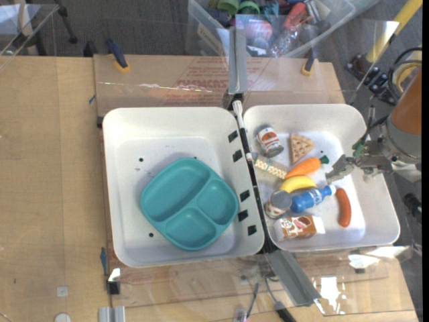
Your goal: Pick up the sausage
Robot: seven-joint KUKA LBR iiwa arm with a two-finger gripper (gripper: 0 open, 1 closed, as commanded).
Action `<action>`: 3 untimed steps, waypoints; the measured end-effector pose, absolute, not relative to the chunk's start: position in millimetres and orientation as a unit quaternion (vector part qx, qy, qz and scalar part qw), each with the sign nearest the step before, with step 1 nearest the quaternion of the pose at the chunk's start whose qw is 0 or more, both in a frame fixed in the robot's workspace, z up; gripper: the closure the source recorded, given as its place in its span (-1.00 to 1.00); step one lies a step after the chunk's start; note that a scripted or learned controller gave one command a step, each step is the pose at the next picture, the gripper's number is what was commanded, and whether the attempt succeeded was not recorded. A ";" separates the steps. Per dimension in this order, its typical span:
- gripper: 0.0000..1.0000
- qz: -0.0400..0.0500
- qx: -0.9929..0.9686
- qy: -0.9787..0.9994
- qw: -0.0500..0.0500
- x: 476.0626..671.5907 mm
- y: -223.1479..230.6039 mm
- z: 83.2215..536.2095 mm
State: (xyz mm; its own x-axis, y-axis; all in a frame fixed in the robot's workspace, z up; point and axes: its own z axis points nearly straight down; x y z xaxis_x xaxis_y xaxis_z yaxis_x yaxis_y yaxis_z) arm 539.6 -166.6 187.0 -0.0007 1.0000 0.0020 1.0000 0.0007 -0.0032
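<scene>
The sausage (344, 207), a short red-orange link, lies on the floor of the right bin (375, 230) near its right wall. My gripper (337, 169) hangs over the same bin, up and slightly left of the sausage and apart from it, just right of the carrot (303, 167). The arm's grey wrist (377, 156) reaches in from the right edge. Nothing shows at the gripper's tip.
Crowding the right bin are a small can (269, 140), a pizza slice (300, 146), a yellow banana (298, 183), a blue bottle (310, 198), a wafer (269, 170) and a carton (298, 227). In the left bin (124, 153) sits a teal divided plate (189, 203).
</scene>
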 end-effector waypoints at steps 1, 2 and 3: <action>-1.00 0.000 -0.711 -0.703 0.001 521.3 -189.1 104.2; -1.00 -0.008 -0.742 -0.671 0.004 517.4 -199.8 90.6; 1.00 -0.005 -0.744 -0.669 -0.003 517.2 -205.4 100.2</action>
